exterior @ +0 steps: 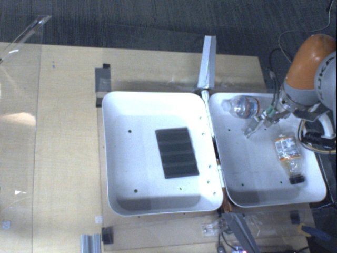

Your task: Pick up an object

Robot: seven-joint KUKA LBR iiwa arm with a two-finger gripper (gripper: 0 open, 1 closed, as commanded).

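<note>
Gripper (256, 125) is seen low in the right bin (253, 186), fingers slightly spread, nothing held. Clear bottle (243, 107) lies just up-left of it, nearly touching. Jaws should be centred across the bottle's body before closing; round plastic is judged likely to roll.

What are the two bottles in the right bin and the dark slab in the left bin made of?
Both the upper bottle and the labelled bottle look like clear, glossy plastic: the white bin shows through them. The dark slab looks matte black and ribbed, perhaps rubber or plastic; the view leaves that open.
</note>
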